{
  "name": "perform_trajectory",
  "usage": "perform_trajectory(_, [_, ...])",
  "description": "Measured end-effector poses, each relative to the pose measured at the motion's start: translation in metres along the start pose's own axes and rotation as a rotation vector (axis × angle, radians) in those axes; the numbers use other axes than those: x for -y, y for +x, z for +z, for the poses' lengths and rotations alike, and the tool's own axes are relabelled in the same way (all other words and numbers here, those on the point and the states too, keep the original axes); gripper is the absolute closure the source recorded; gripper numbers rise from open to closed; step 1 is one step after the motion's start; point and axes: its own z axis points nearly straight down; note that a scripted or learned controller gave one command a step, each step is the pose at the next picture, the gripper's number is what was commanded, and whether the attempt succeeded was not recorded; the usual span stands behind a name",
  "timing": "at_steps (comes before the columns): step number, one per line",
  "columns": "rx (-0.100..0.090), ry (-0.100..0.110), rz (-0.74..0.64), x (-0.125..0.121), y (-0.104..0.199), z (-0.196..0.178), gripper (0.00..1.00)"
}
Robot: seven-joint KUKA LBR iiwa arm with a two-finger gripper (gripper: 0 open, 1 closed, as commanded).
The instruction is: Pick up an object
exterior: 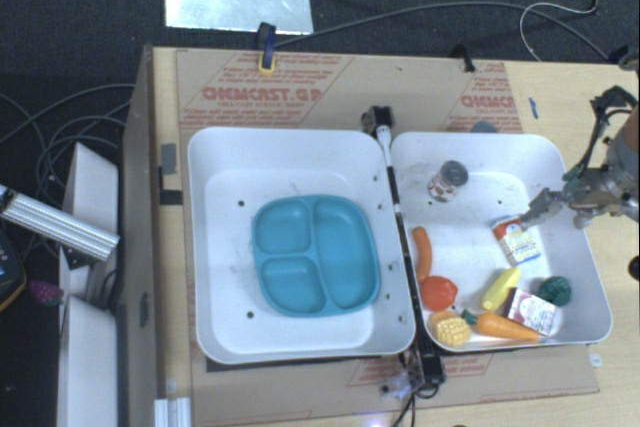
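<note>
We saw 2 shallow white bins side by side on the bench. The left bin (215, 215) carried a blue divided tray (315, 253) with 3 compartments, lying flat near its middle. The right bin (560, 165) held the loose items. A small can (446, 181) lay toward the far wall. A small carton with a red top (517, 241) sat near the right wall. Along the left wall lay an orange sausage-like piece (421, 251), with a red tomato (438, 292) just below it. In the near corner we found a corn cob (450, 327) touching a carrot (505, 326), a yellow banana-like piece (500, 289) standing at a slant above them, a white and pink box (534, 313) beside the carrot, and a dark green lump (555, 290) near the box.

The arm came in from the right, and its gripper (537, 208) hovered over the right side of that bin, just above the red-topped carton. We could not tell how the gripper was set, and we saw nothing clearly held in it.
</note>
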Motion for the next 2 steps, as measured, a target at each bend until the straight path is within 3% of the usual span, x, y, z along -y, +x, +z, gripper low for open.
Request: perform_trajectory(2, [0.0, -0.001, -0.001, -0.069, -0.001, 0.145, 0.0])
